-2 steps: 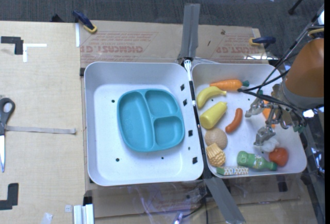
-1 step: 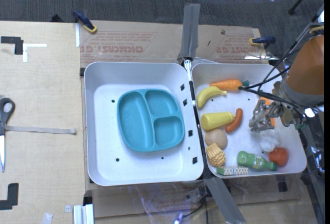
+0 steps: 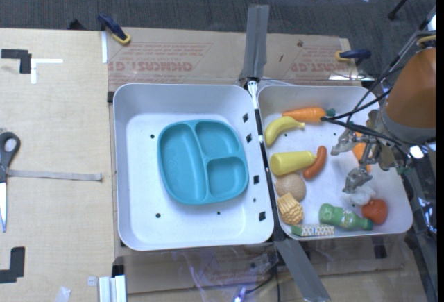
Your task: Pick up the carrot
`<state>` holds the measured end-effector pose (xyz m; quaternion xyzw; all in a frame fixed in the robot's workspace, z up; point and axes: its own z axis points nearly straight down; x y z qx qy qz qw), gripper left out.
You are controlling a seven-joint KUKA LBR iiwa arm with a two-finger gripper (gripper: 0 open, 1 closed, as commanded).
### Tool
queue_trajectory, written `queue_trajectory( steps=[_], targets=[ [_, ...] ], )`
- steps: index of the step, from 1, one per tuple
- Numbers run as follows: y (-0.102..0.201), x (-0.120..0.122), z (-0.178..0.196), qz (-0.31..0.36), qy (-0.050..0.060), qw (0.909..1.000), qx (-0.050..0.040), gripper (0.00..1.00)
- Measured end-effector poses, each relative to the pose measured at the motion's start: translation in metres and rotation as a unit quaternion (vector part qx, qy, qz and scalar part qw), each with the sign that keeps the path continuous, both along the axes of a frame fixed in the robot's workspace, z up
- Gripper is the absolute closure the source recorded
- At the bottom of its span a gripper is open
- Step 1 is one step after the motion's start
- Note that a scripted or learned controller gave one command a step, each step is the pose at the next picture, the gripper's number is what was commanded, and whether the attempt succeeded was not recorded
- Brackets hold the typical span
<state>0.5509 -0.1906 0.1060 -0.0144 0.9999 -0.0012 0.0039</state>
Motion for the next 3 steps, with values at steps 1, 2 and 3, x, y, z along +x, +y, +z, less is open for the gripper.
queue_trajectory(
  steps=[1,2,3],
  targets=[
    [-0.019,0.011,-0.012,0.032,0.001,0.9995,-0.0001,0.00],
    [-0.018,0.013,-0.002,0.034,-0.002,0.9994,-0.0012,1.00],
    [-0.017,0.015,0.009,0.035,-0.004,0.9994,-0.0024,1.00]
  ],
)
